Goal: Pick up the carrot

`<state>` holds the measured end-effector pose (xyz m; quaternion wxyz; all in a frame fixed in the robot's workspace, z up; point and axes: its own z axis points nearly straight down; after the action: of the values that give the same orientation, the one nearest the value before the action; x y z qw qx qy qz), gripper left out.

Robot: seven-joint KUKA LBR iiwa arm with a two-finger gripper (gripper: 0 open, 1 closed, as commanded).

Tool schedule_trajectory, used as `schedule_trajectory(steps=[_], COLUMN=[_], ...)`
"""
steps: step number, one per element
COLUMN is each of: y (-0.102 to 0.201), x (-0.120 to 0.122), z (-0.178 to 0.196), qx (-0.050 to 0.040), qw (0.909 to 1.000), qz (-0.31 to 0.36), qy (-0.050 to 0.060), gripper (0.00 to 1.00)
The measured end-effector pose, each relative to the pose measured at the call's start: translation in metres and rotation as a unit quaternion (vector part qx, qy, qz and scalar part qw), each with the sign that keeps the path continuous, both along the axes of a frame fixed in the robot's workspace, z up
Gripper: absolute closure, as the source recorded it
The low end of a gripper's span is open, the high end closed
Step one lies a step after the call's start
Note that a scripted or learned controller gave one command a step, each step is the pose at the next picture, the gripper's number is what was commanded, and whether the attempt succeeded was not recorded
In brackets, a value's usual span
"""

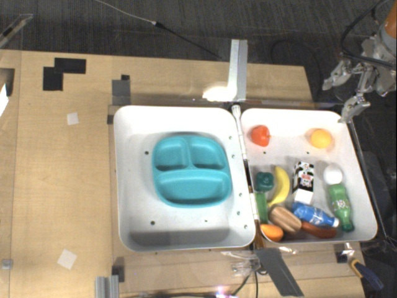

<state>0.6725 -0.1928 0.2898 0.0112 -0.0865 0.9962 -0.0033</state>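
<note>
Right, the gripper (346,92) hangs at the far back-right corner of the right bin (366,191), just over its rim. Its fingers look spread apart with nothing between them, though they are small in the camera view.

Out from there, the nearest things are a yellow-orange fruit (321,139) and a red tomato (260,135), both sitting alone on the bin's back floor. Neither is the target.

The carrot (271,231) looks to be the orange piece in the opposite corner, front-left, tight against the wall that divides the two bins. So it lies diagonally across the whole bin from the fingers, about as far as this bin allows. Its long axis is hard to call, because only a short orange stub shows and a bun-shaped toy (285,218) presses against it on the right. A green strip (260,207) runs along the wall just behind it, and I cannot tell if that belongs to the carrot.

My read: nothing is started yet, and wall and bun will crowd the fingers when they come down.
</note>
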Motion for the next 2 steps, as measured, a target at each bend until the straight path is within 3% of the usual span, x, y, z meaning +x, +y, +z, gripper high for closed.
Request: schedule_trajectory(steps=[1, 2], y=[0.098, 0.180], x=[-0.034, -0.135], z=[0.001, 0.036], qx=[0.0035, 0.0036], qw=[0.9999, 1.0000], qz=[0.014, -0.005], qy=[0.005, 0.004], gripper=[0.00, 0.00])
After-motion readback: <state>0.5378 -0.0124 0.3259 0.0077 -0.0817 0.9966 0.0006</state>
